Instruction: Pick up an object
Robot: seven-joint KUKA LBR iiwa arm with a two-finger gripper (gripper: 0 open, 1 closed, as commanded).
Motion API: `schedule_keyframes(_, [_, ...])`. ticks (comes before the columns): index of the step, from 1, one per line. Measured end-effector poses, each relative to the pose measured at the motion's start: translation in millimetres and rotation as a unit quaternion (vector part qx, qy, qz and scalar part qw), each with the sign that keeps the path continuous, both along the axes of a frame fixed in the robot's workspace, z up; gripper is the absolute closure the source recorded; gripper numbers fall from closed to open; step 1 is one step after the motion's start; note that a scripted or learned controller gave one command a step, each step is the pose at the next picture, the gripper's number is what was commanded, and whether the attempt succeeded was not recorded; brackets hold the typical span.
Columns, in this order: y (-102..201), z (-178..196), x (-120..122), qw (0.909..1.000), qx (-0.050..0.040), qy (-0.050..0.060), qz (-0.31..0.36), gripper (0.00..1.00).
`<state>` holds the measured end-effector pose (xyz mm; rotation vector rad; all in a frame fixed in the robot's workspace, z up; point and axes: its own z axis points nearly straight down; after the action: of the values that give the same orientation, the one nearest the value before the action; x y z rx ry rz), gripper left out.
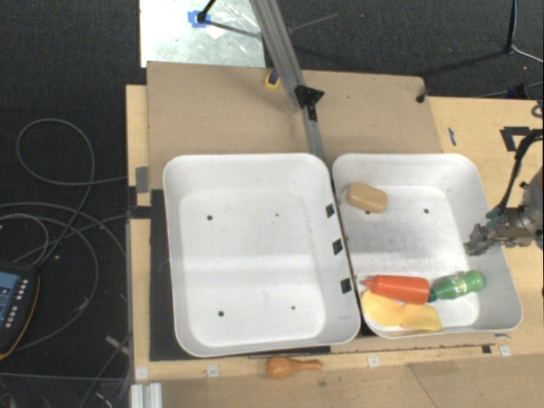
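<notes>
Two white bins are sitting side by side on the bench (374,117), their inner rims touching. The left bin (183,253) is showing only its bare floor. The right bin (459,172) is holding four items. A tan block (367,197) is lying near the back left corner, well apart from the rest. A carrot (398,287) is lying along the front, with a green bottle (457,285) just beside its right end. A yellow piece (399,315) is resting against the front wall, touching the carrot from below.

The gripper (483,238) is hanging at the right rim of the right bin, above and right of the green bottle and apart from it. The fingers are too small and dark to judge; whether they are spread or closed cannot be told, and nothing is visibly between them.

The middle of the right bin's floor is lying open. An orange object (293,365) is lying on the bench in front of the left bin.
</notes>
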<state>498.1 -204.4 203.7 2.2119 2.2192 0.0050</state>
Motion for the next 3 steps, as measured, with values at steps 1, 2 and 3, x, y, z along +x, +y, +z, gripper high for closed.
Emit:
schedule_keyframes(1, [-0.6, 32.4, 1.9, 1.0, 0.0006, 0.001, 0.001, 1.0])
schedule_keyframes(2, [42.5, 22.2, 30.8, 1.0, 0.0019, 0.002, 0.003, 1.0])
schedule_keyframes(3, [97.9, 20.0, 54.6, 1.0, 0.0026, 0.003, 0.004, 1.0])
